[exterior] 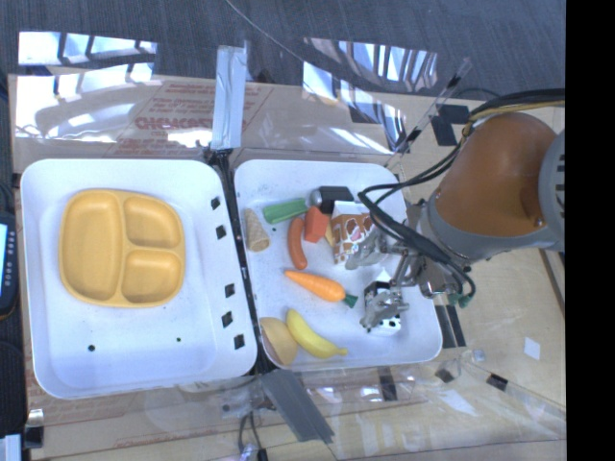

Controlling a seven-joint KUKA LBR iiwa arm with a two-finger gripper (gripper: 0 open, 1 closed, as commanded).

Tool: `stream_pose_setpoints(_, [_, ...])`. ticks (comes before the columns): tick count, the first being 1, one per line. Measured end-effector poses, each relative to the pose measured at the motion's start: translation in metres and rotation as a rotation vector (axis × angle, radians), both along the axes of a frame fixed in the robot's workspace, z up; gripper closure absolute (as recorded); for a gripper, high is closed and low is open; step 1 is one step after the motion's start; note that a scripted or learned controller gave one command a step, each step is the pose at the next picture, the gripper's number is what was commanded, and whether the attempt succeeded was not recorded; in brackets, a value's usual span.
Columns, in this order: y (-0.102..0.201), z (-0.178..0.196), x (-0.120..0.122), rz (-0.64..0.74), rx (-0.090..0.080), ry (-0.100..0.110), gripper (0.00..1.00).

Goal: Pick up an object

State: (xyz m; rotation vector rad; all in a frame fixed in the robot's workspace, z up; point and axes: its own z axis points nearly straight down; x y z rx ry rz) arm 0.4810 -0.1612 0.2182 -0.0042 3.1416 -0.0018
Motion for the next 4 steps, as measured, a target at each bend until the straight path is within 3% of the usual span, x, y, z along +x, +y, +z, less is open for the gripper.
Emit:
stream_pose_setpoints(1, [0.025,-0.126,0.046,0.005,0.001,-0.003,0.0])
stream_pose_setpoints(2, [0.063,-0.125,0.015,-0.021,0.0,-0.006,0.0])
stream_pose_setpoints(3, [0.065,-0.116,0.016,-0.012,0.0,-0.006,1.0])
stream_pose_setpoints(4, [0.066,-0.116,0.016,-0.011,0.0,-0.006,0.0])
